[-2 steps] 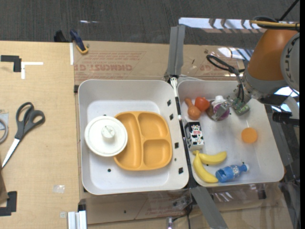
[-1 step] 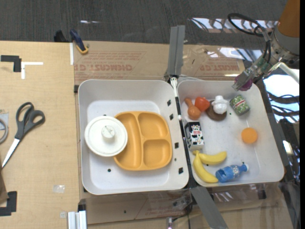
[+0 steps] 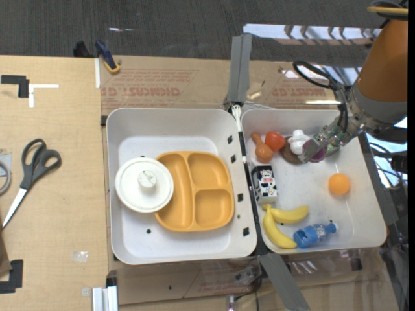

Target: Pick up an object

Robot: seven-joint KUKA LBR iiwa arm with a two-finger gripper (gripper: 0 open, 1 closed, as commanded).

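The hand [image 3: 319,149] is lowered at 12 o'clock in the right bin [image 3: 363,232], beside a white toy [image 3: 297,141]; its state cannot be told. 1 item should be centred before closing.

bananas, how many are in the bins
2, both in the right bin near its front left corner: one banana lying above the other banana, which curves beside the blue bottle. Nothing suggests more hidden.

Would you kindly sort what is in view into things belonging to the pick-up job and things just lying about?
Job: gripper; right bin with orange ball, bananas, blue bottle, carton, toy vegetables.
Lying about: scissors; yellow tray; white lid.
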